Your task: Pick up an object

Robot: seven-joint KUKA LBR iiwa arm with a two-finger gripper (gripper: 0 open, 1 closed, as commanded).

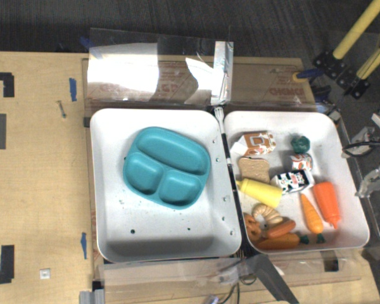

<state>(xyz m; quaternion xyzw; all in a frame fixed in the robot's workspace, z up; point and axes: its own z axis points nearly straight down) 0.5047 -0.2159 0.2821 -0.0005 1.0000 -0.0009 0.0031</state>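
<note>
The right bin [342,138] holds several small toy foods. A yellow bottle-like piece [260,190] lies across its left side, below a brown bread slice [254,168] and a small carton with orange print [259,142]. A black-and-white carton [292,181] sits mid-bin, with a dark teal round piece [299,144] above it. Two orange carrots [312,215] [329,202] lie at the right. A pretzel [266,214] and sausages [280,239] crowd the bin's near left corner.
The left bin [107,220] carries a teal divided plate [166,166] in its upper middle. A clear plastic sheet [158,75] and cardboard stand behind both bins. Yellow poles with black clamps [348,56] rise at the far right.
</note>
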